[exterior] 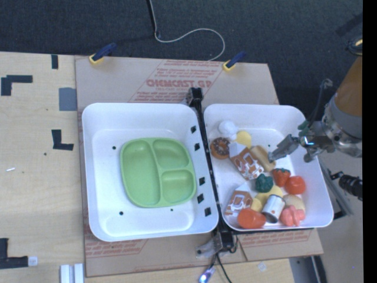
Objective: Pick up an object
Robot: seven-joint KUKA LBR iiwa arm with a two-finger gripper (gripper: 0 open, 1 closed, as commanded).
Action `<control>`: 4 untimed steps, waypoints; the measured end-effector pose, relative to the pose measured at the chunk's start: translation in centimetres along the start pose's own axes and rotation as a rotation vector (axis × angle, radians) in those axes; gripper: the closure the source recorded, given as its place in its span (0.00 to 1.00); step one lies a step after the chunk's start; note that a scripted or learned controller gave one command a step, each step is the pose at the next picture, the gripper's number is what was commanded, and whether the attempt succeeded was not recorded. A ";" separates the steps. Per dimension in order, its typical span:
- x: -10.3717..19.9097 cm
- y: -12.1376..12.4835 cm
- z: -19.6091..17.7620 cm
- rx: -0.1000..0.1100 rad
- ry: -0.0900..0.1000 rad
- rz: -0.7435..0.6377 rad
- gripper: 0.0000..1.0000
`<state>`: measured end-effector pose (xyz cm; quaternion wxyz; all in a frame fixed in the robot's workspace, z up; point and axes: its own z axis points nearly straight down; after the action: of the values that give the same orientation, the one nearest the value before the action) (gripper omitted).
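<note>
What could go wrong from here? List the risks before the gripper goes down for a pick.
1. The toys in the right bin lie packed together: the tomato, the green piece and the small can nearly touch, so a grasp may nudge neighbours or catch two.
2. The gripper hovers near the bin's right wall, which it could clip on descent.
</note>
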<state>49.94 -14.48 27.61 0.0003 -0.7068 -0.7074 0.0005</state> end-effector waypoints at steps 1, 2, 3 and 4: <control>-0.7 -2.0 13.3 0.016 0.005 0.002 0.00; -0.7 -1.6 12.5 0.002 0.001 0.001 0.00; 10.5 -1.4 6.7 -0.004 0.005 -0.013 0.00; 9.8 -1.6 6.0 0.003 0.001 -0.002 1.00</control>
<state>48.31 -4.65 21.58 0.0017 -0.7061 -0.7081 0.0011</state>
